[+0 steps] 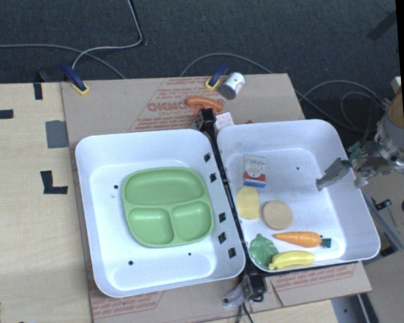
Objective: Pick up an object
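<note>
Gripper [334,173] at the right rim of the right bin [325,135], hanging over the bin's floor with nothing between its parts; whether it is open or closed cannot be told from this slanted view. The arm [389,151] enters from the right edge. All candidate things lie to the gripper's left and toward the bin's near wall. Nearest in the judged reach are the disc [278,215], a flat tan round lying down and to the left of the gripper, and the carrot [298,239], orange with a dark green stub, its long axis running left to right, roughly along the near wall. Just below the carrot lies the banana [291,259], yellow, parallel to it and close beside it, with green leafy greens [262,249] touching its left end. Farther left, near the divider, sit a pale yellow block [248,204] and, above it, a small carton [255,171] in white, orange and blue. The disc stands apart from its neighbours and so appears the easiest target; the carrot and banana, lying close together, would likely call for a grip across their short axis. The left bin [97,200] holds a green tray [168,205] with three compartments. Both bins rest on cardboard [114,108] on the counter [17,207].
</note>
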You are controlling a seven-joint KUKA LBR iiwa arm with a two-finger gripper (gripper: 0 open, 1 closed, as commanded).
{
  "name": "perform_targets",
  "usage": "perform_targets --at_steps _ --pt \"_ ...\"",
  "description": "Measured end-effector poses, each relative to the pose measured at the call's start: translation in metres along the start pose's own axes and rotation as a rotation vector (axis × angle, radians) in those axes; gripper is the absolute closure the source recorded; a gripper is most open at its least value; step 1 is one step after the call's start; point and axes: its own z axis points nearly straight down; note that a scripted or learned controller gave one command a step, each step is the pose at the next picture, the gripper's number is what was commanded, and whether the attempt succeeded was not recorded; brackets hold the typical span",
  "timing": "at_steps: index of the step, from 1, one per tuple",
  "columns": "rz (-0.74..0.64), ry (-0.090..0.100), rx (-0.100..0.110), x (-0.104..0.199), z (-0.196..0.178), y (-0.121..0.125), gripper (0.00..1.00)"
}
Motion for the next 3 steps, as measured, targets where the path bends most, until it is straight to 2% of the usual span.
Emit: perform_targets --at_steps 1,2,3 --pt "-0.002 0.002 0.001 0.057 0.074 0.048 0.0" --pt "0.0 0.001 -0.002 0.083 0.156 0.0 0.0" --pt "-0.001 0.0 -0.003 0.082 0.146 0.001 1.0"
